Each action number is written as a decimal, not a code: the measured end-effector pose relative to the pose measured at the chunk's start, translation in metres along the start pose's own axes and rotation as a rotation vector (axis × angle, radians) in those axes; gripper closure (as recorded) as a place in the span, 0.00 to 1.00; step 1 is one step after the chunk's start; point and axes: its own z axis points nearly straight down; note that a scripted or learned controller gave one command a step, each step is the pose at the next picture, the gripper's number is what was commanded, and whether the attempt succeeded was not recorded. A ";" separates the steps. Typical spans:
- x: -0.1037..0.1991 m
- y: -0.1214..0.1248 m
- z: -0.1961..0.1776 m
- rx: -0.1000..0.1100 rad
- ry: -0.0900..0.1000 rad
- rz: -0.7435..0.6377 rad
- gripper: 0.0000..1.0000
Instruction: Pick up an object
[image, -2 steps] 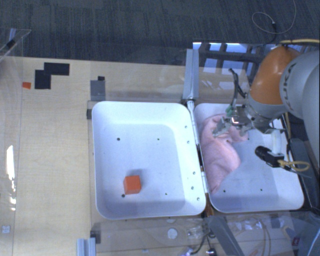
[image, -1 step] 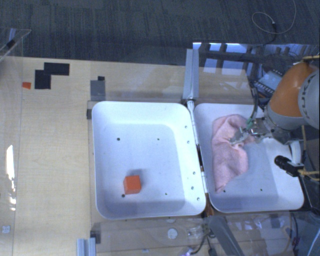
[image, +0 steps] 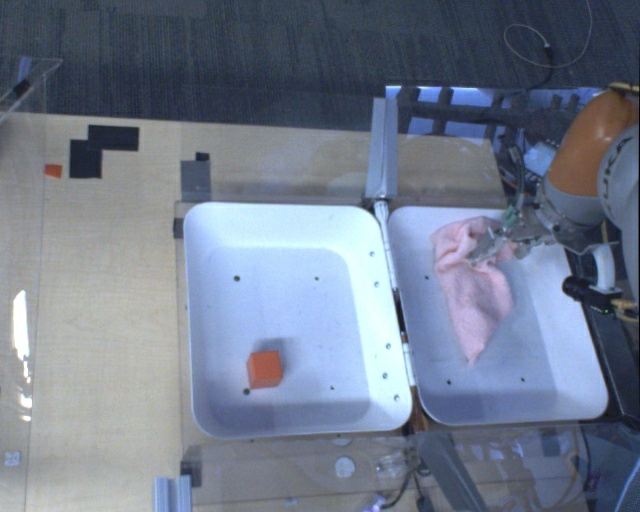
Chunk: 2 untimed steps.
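Found the crumpled pink cloth (image: 470, 290) in the right-hand shallow white bin (image: 552, 345), bunched at its far right corner and trailing toward the near side in a narrowing tail. Saw that corner pinched between the narrowed fingers of the two-finger gripper (image: 495, 244), with folds of fabric gathered around the tips. Judged the lift to be the step in hand. Needed a straight, steady rise so the thin pinch would not slip, and enough height for the tail to leave the floor before any sideways travel. Noted the bin's far wall and right rim close beside the gripper, so little room on those sides. Noted more open floor toward the near side and the left, up to the metal divider (image: 395, 300) between the bins. Marked dark cables (image: 515, 160) just beyond the far wall as a snag risk. Left the small orange block (image: 265, 369) alone in the left-hand white bin (image: 300, 250), well apart.
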 end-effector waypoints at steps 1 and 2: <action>0.041 -0.034 -0.002 -0.013 -0.011 -0.206 0.00; 0.037 -0.016 -0.002 -0.009 -0.010 -0.357 0.00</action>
